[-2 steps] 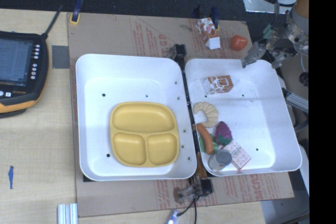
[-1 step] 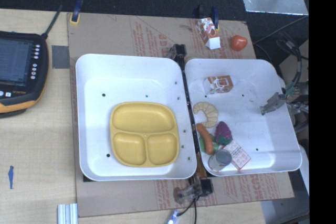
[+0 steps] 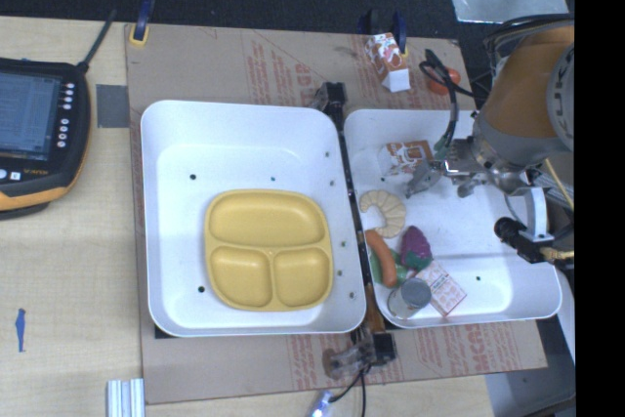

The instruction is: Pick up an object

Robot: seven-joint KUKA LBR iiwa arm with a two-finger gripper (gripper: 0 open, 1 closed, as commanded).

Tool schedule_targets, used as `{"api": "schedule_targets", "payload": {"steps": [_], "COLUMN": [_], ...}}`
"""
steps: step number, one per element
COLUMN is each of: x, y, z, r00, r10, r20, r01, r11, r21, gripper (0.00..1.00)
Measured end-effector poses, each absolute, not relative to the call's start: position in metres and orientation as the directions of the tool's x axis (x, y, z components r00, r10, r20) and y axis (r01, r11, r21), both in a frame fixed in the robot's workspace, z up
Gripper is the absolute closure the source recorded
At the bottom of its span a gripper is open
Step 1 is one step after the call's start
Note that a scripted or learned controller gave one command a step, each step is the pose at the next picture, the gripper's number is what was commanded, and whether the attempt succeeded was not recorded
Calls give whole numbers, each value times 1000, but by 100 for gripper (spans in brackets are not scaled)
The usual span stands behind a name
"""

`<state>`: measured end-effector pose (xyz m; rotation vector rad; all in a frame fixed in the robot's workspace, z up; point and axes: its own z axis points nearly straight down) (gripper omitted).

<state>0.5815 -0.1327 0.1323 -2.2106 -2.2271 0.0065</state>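
In the camera view, the claw (image 3: 422, 179) hung low in the right bin (image 3: 508, 303), its fingers apart and holding nothing. Just beside it lay the croissant (image 3: 384, 210), probably light, stiff plastic, best pinched across its narrow middle.

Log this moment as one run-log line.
gripper: low in right bin, holding nothing seen | croissant, carrot, grapes, can: in right bin, untouched | yellow tray: in left bin

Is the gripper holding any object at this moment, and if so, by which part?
Nothing is held: the gripper hangs open over the right bin, beside the croissant, with nothing between its fingers.
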Motion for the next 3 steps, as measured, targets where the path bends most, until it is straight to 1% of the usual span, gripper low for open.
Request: {"api": "schedule_targets", "payload": {"steps": [1, 2, 3], "x": [504, 595, 655], "y": [-149, -212, -173], "z": [91, 137, 134], "r00": [-6, -4, -5], "r10": [1000, 1000, 1000], "r20": [0, -1, 1], "r01": [1000, 1000, 1000], "r11": [6, 4, 5], "r21": [-5, -1, -2], "gripper": [0, 0, 0]}}
